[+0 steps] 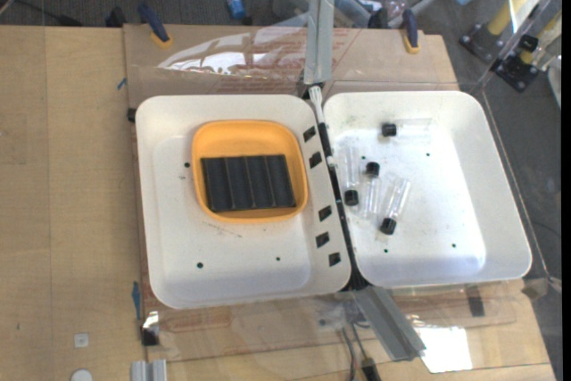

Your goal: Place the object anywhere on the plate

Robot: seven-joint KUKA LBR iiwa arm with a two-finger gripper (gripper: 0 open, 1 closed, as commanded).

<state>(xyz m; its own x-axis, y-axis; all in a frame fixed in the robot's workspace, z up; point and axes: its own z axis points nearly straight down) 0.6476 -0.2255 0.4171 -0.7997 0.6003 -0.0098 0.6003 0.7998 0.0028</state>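
the clear tubes [390, 202] with black caps lie loose in the right bin [464, 192], in its left half, close together but not all touching. there seem to be four or five, though the clear bodies almost vanish against the white floor, so the count is not sure. one cap [388, 130] lies apart on the far side. the orange plate [250, 131] sits in the left bin [161, 192], and a black ribbed block [248, 182] covers most of its middle. whether the gripper is apart or together i cannot tell.

in my judgement the step in hand is to choose and pick one tube; nothing from the right bin is on the plate yet. the single far tube is the best target, because it has free room around it. the fingers should close across the tube body, not along it, and near the cap, where the dark end shows the position clearly. a round smooth tube may roll or slip, so a low and centred grasp is safer. for the release, the bare orange rim is narrow, so setting the tube down low onto the ribbed block may stop it rolling off.

i can read no brand, label or writing. the black marks [323, 214] along the edge between the bins are plain squares.
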